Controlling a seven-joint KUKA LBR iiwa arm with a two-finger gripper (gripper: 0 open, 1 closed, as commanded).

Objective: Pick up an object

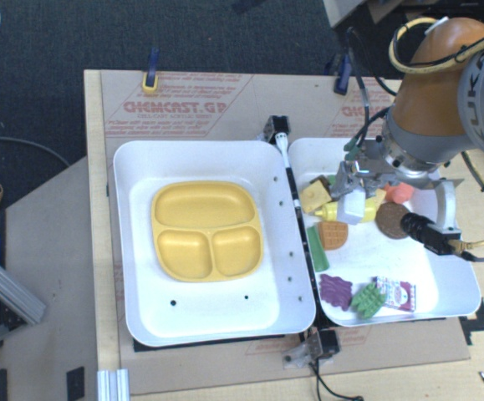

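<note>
My gripper [352, 200] hangs low over the upper middle of the right bin [442, 295], among a cluster of toy foods. Right beside it lie a pale yellow piece [314, 195], a yellow piece [330, 211], a waffle-like orange piece [334, 236], a brown round cookie [389, 220] and an orange-red piece [401, 193]. Whether anything sits between the fingers is hidden by the wrist and the clutter. Nearer the front of that bin lie a purple piece [336, 289], a green broccoli-like piece [365, 300] and a small printed packet [396, 294].
The left bin [133, 249] holds a yellow three-compartment plate [206, 228]. A green strip [317, 247] lies along the right bin's left wall. The arm's orange band [446, 44] and cables rise at the upper right. A black part [425, 230] sticks out over the right bin.
</note>
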